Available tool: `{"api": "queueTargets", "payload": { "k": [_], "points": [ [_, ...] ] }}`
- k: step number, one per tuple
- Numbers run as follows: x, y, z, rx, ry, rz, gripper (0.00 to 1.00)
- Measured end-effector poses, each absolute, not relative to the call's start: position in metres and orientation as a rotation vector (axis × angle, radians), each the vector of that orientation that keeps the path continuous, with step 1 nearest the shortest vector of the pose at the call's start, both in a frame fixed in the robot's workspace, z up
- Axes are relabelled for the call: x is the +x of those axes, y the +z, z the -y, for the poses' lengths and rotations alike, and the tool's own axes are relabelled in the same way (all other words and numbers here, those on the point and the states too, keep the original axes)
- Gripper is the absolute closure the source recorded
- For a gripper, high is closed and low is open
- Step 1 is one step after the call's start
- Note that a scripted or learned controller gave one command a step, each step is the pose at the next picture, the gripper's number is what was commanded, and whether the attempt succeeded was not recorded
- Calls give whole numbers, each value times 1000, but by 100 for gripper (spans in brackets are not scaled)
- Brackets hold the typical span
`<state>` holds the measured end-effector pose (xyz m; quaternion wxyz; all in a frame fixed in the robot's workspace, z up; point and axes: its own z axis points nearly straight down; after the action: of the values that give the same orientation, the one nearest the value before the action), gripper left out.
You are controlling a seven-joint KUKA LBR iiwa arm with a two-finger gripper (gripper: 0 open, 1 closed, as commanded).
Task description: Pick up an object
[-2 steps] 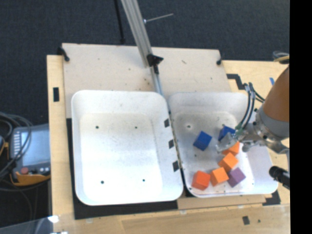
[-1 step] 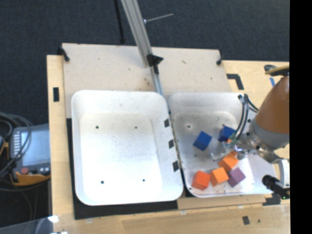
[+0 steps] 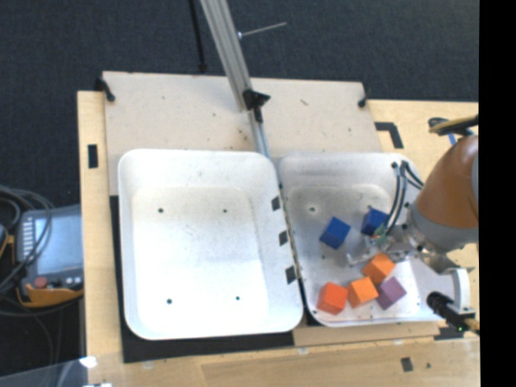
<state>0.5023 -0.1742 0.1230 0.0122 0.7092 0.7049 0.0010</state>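
Observation:
Several small blocks lie in the right bin (image 3: 322, 176). A blue cube (image 3: 335, 232) sits near the middle, and a second blue block (image 3: 374, 220) is to its right, partly behind the arm's cables. Toward the front are an orange block (image 3: 379, 266), another orange block (image 3: 363, 291), a red-orange block (image 3: 332, 297) and a purple block (image 3: 392, 292). My gripper (image 3: 361, 254) is low in the right bin, between the blue cube and the upper orange block, close beside that orange block. I see nothing held in it.
The left bin (image 3: 201, 168) stands beside the right one, their rims meeting at the centre. A slanted aluminium post (image 3: 230, 47) rises behind the bins. The arm's orange band (image 3: 450, 192) overhangs the right bin's right rim. A screen unit (image 3: 44, 244) sits at the far left.

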Motion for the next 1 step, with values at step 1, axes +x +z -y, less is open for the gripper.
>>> {"api": "queueTargets", "payload": {
  "k": [1],
  "points": [
    [505, 136, 174, 2212, 13, -2190, 100]
  ]
}}
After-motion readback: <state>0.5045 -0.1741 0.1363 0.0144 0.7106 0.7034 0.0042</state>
